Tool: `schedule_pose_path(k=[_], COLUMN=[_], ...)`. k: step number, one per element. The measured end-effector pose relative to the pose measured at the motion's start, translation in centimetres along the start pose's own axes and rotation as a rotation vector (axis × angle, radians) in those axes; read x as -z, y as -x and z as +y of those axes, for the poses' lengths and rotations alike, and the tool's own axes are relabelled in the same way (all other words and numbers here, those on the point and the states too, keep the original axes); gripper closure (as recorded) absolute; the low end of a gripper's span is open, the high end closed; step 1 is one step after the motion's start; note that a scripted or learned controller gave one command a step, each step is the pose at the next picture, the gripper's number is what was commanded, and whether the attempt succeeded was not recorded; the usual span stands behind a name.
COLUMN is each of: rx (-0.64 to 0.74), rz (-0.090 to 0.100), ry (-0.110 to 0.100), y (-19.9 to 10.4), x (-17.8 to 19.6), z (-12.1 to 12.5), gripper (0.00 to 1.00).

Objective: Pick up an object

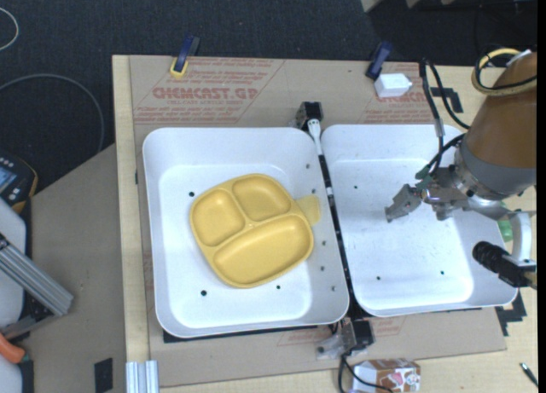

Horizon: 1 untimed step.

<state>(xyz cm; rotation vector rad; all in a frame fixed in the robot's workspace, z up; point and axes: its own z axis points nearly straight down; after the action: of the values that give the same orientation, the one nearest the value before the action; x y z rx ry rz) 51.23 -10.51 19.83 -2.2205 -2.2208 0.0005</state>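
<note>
A glossy yellow plastic plate [250, 229], rounded and split into three compartments, lies flat in the left bin [162, 212]. The gripper [409, 201] hangs over the smooth white right bin [401, 293], its grey metal fingers spread, nothing between them.

A yellow plastic divided plate [251, 229], rounded and with three compartments, lies flat and upright in the left shallow white bin [162, 212], slightly rotated, a small tab projecting at its right edge.
</note>
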Motion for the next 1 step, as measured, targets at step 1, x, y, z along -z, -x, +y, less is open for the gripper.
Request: schedule_pose_path(k=[1], rx=[0.000], rz=[-0.001], ry=[0.003], y=[-0.01], x=[1.07], z=[0.08], gripper=[1.00])
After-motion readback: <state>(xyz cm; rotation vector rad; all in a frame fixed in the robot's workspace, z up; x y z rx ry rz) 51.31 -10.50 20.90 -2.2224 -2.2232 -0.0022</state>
